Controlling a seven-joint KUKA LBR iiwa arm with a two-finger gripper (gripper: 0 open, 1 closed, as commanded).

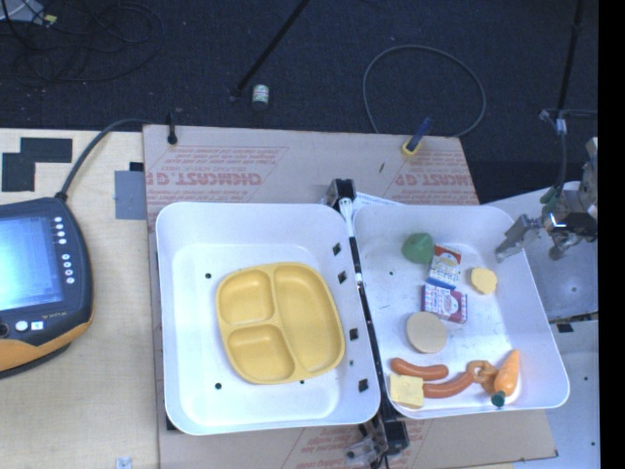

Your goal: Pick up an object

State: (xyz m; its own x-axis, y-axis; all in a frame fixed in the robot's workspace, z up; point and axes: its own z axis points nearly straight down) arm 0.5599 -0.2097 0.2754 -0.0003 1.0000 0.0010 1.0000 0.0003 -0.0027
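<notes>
End effector [532, 231] over right bin rim, carrot [505, 373] tip pointing up, near-vertical axis

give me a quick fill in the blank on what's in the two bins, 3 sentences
1. The yellow divided tray lies in the ____ bin.
2. The tray has ____ compartments.
3. The carrot lies in the right bin near its ____ right corner.

Missing words: left; three; lower
</notes>
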